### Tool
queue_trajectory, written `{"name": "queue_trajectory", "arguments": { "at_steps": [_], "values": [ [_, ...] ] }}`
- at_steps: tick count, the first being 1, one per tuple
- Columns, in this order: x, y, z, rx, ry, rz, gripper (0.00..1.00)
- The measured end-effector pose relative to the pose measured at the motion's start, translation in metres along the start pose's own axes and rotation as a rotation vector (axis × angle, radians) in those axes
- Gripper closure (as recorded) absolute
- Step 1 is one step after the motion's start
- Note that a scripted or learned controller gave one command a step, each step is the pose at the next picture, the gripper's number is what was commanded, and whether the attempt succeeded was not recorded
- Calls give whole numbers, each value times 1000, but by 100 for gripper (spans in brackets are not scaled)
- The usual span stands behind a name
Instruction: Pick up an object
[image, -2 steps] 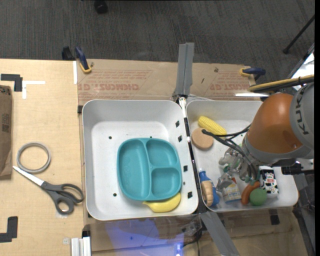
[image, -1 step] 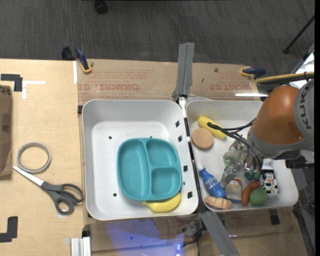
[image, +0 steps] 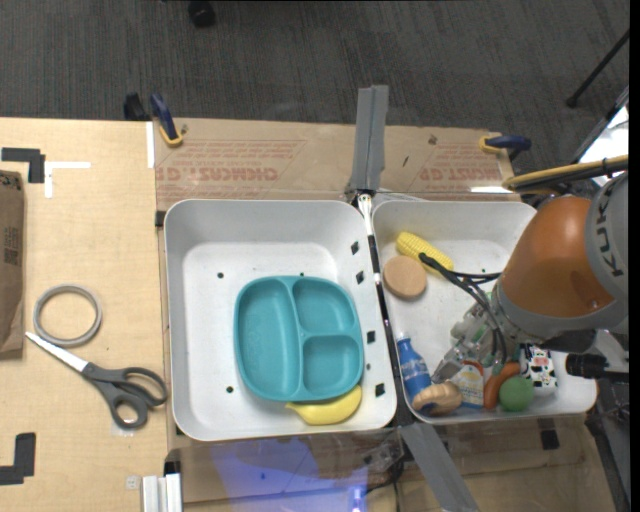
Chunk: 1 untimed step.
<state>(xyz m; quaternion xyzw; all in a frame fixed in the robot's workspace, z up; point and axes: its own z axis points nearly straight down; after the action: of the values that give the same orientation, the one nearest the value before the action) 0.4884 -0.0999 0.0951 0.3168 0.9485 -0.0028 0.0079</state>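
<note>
- The claw (image: 468, 345) was down in the right bin (image: 470, 213), near its front wall; its metal parts blurred into the clutter under it, so I could not tell whether it was released or clenched, nor whether it held anything.
- The arm's orange band (image: 555, 255) and grey wrist covered the right bin's right side, hiding whatever lay beneath.
- Candidate objects crowded the right bin's front edge: a blue bottle (image: 411, 365) by the left wall, a brown rounded piece (image: 437, 399) just beside it, an orange carrot-like piece (image: 497, 383), a green ball (image: 516, 395), and a small black-and-white item (image: 540, 369) half hidden by the arm.
- Toward the right bin's back left, a yellow corn cob (image: 421, 249) lay touching a tan round disc (image: 406, 277), with bare floor around them.
- In the left bin (image: 200, 225), a teal divided plate (image: 298, 337) covered most of a banana (image: 330, 409) at the front edge; the back and left sides were bare.
- On the bench's left edge lay scissors (image: 105, 377) and a tape roll (image: 67, 313).
</note>
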Motion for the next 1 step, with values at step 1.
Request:
{"name": "queue_trajectory", "arguments": {
  "at_steps": [1],
  "values": [
    [-105,63,4,-1,13,36,0]
  ]
}}
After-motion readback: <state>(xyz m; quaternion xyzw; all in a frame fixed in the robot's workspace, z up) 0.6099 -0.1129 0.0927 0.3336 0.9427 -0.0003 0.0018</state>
